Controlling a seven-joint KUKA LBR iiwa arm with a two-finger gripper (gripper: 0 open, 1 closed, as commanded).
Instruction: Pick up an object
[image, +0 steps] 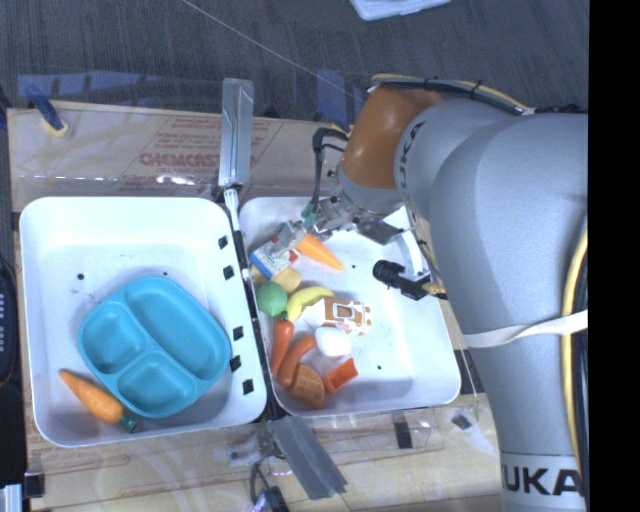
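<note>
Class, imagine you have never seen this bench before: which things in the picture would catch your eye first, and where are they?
The big grey arm with its orange band fills the right side, reaching down into the right bin. There a bright heap of toy food lies along that bin's left side, an orange carrot near the wrist. In the left bin, a blue divided tray stands out, with another carrot beside its lower left edge.

So the orange carrot (320, 250) lies flat near the right bin's (430, 375) 11 o'clock corner, tip aimed toward 4 o'clock. Its thick end sits right under the hand (318, 216), maybe touching it, hard to tell from this angle.
</note>
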